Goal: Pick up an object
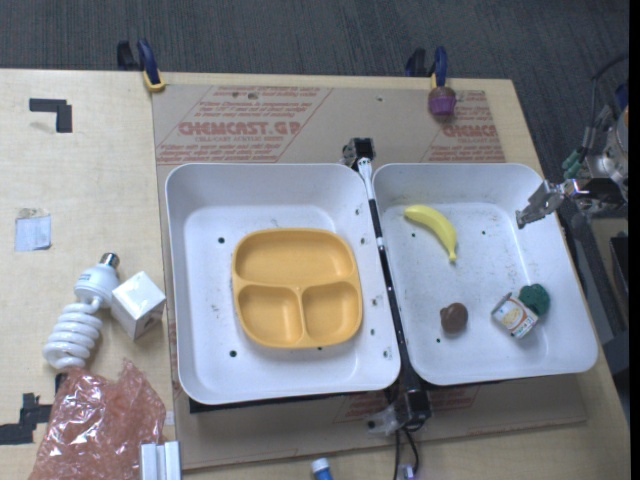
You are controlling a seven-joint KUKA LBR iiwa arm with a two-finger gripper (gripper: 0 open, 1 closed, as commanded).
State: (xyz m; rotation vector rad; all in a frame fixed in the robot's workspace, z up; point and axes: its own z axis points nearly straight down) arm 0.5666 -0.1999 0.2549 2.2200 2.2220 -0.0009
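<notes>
Pincer at right bin's upper right rim, grip state unclear; banana, brown ball, small can lie inside

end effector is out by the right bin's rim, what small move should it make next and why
Probably a short reach inward over the right bin, toward the banana. The end effector sits at the bin's upper right rim with nothing visibly between its fingers, and the banana lies alone in the bin's upper part, apart from the small brown object and the can lower down.
</notes>
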